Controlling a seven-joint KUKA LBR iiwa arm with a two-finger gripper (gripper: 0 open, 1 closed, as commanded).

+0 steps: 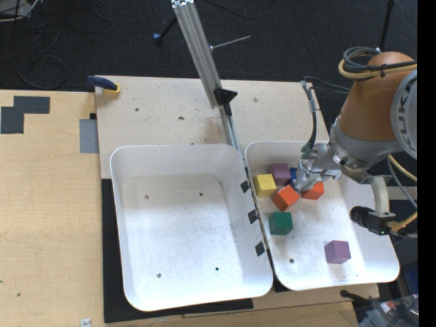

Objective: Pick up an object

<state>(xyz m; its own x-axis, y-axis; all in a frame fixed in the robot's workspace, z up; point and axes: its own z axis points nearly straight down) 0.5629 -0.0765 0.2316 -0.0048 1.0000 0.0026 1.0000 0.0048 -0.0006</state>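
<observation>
In the right bin (381, 268), toward its far edge, the gripper (308, 180) hangs low over a tight cluster of blocks: a yellow block (265, 182), a purple block (279, 172), a blue block (294, 174) and two orange blocks, one (287, 197) nearer the left wall, the other (314, 191) just beside the gripper. Whether the pincer is apart or together cannot be told. A green block (280, 223) sits near the left wall; a second purple block (337, 251) lies toward the near right corner. This looks like the descent-to-grasp step; next calls for closing on one block, then lifting.
</observation>
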